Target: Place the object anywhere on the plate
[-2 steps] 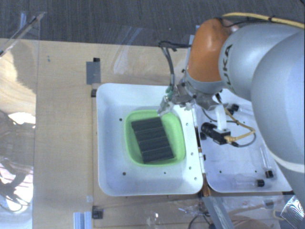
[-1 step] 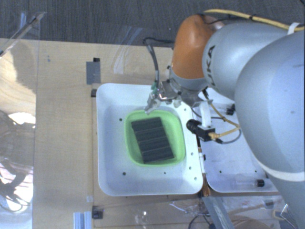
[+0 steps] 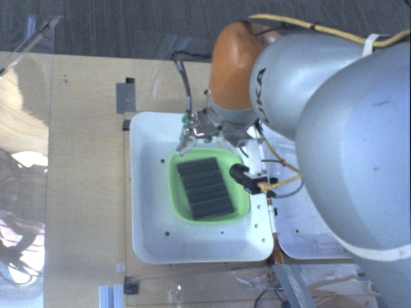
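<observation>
One camera looks down at a slant on the bench (image 3: 77, 172), close above the left bin (image 3: 148, 236).

bright, even light | glare on bench (image 3: 26, 127) left | arm (image 3: 347, 108) soft-focus

We see a glossy grey arm (image 3: 334, 127) with an orange band (image 3: 234, 66), black KUKA lettering (image 3: 261, 88), a yellow cable (image 3: 308, 25) and a black hose (image 3: 183, 76).
</observation>
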Tool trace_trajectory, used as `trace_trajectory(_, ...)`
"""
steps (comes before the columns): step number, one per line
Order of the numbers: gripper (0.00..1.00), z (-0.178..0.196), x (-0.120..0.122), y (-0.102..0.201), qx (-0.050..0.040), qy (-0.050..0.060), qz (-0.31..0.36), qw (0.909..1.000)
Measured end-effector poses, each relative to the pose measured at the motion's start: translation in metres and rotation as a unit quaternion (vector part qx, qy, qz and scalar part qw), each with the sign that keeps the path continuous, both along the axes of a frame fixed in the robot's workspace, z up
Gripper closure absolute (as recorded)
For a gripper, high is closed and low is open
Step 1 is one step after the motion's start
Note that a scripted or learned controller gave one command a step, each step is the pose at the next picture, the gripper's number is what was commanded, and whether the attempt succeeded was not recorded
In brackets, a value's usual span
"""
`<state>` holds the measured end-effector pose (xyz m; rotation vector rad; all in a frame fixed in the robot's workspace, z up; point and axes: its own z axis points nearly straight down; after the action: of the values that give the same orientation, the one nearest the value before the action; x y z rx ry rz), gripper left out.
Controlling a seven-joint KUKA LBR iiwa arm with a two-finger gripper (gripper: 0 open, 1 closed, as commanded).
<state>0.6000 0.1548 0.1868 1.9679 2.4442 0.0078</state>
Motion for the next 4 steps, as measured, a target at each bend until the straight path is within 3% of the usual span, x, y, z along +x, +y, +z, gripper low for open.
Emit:
trace_trajectory(1,0.00,0.070,-0.006,-0.065,0.0002,-0.002,-0.044,0.9990)
trace_trajectory(2,0.00,0.100,-0.010,-0.018,0.0003,-0.002,-0.057,0.9984)
trace_trajectory(3,0.00,0.055,0.012,-0.042,-0.0003,0.001,-0.070,0.9976)
trace_trajectory(4,0.00,0.041,0.020,-0.049,-0.0002,0.001,-0.045,0.9990)
